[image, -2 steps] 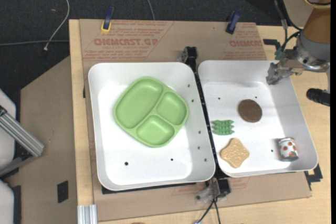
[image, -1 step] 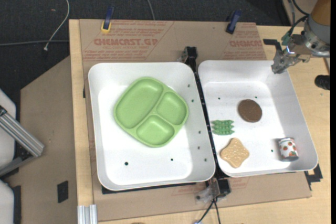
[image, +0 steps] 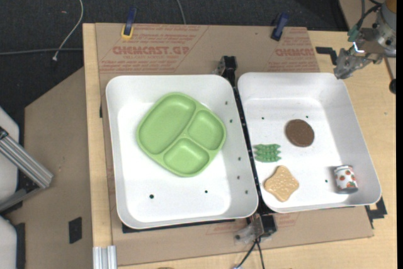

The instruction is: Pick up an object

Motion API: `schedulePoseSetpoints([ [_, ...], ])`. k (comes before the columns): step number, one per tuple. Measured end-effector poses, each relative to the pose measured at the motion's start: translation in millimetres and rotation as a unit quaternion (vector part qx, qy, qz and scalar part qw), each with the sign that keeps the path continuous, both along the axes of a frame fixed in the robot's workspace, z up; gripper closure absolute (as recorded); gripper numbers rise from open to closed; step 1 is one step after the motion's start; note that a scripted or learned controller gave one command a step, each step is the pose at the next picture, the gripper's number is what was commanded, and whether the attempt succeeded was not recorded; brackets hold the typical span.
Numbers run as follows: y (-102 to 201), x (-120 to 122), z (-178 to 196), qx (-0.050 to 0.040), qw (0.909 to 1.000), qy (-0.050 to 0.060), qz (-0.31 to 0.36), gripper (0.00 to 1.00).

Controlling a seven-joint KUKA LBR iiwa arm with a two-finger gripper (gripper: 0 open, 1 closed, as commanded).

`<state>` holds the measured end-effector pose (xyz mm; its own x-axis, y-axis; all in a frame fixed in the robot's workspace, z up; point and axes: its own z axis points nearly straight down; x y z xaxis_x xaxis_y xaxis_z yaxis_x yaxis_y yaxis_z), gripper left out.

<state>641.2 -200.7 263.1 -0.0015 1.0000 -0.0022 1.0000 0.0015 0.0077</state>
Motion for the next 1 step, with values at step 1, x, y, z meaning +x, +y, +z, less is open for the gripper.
schedulePoseSetpoints([
  [1, 43.9, -6.3, -9.7, 0.0022, 1.0000, 0.005, 0.001, 1.00],
])
